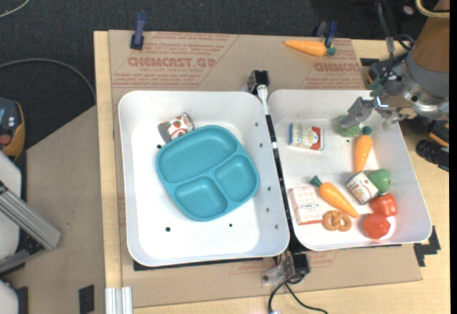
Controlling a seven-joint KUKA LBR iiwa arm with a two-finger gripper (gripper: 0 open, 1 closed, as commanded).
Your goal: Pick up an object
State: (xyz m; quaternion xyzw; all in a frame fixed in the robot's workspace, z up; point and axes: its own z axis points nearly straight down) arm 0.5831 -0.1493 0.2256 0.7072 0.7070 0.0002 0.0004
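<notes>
My gripper (362, 113) hangs over the far right part of the right bin (407, 234), just above a small green item (350, 131) and the leafy top of an orange carrot (363, 152). Nothing visibly hangs from it. Lower in that bin lie a second carrot (335, 196), a small can (360, 188), a green pepper (380, 179), a red tomato-like piece (379, 220), a pretzel (335, 220), a white and red box (305, 205) and a small carton (305, 136).
The left bin (136, 227) holds a teal divided plate (207, 171) and a small can (176, 126) at the plate's far left. Another carrot (305, 47) lies on the cardboard beyond the bins, beside a blue clamp (329, 34).
</notes>
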